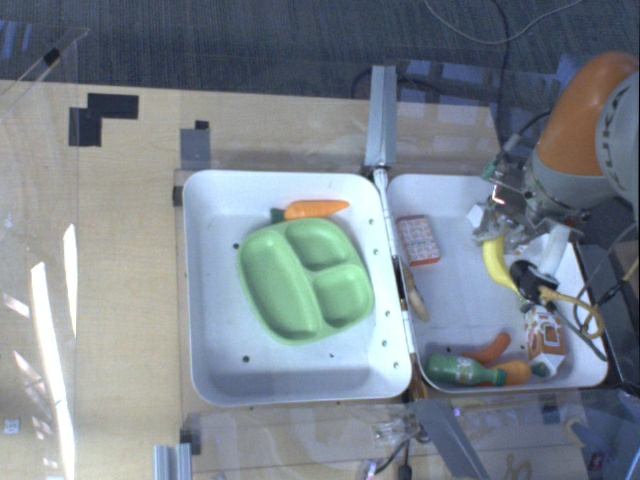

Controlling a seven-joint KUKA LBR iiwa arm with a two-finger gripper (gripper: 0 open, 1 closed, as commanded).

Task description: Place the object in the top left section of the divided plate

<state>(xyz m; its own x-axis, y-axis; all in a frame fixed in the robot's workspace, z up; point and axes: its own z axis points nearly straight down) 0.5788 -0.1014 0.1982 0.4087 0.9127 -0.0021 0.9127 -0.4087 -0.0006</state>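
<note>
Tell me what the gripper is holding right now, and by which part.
Cannot be told. The gripper sits over the right bin just above the banana, but its fingertips are too cluttered to read.

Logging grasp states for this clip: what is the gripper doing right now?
Gripper: over the right bin by the banana; open or closed cannot be told.

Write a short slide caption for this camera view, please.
Tool above banana in right bin; green divided plate and carrot in left bin.
</note>
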